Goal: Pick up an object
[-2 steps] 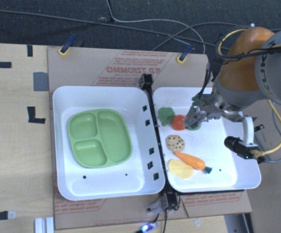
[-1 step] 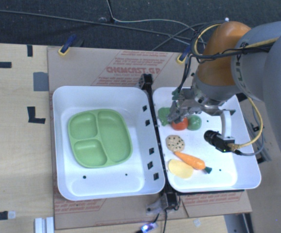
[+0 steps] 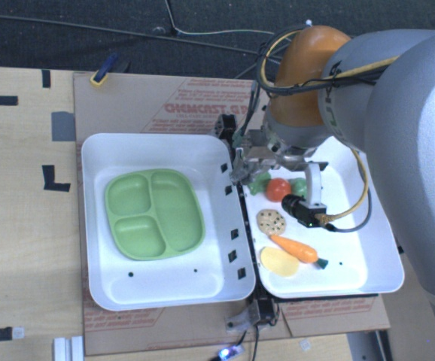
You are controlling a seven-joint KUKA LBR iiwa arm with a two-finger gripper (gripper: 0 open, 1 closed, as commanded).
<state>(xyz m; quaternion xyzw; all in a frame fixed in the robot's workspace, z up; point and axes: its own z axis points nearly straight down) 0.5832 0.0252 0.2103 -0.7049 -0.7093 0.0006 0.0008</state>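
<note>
Nearest the camera, at the front of the right bin (image 3: 383, 277), a pale yellow slice (image 3: 279, 262) lies well below the gripper (image 3: 278, 173). Just behind it is a carrot (image 3: 296, 248) with its green tip pointing right, and beside that, toward the gripper, a speckled cookie (image 3: 271, 221). A red tomato (image 3: 278, 189) sits directly under the gripper, with bits of green (image 3: 260, 183) beside it (what they are is too small to tell). The gripper hangs low over the tomato at the bin's left wall; whether it is apart or together cannot be told. Off to its left, the left bin (image 3: 97, 156) holds a green plate (image 3: 155, 213) with three compartments. Behind the gripper rises the orange band (image 3: 308, 74).
</note>
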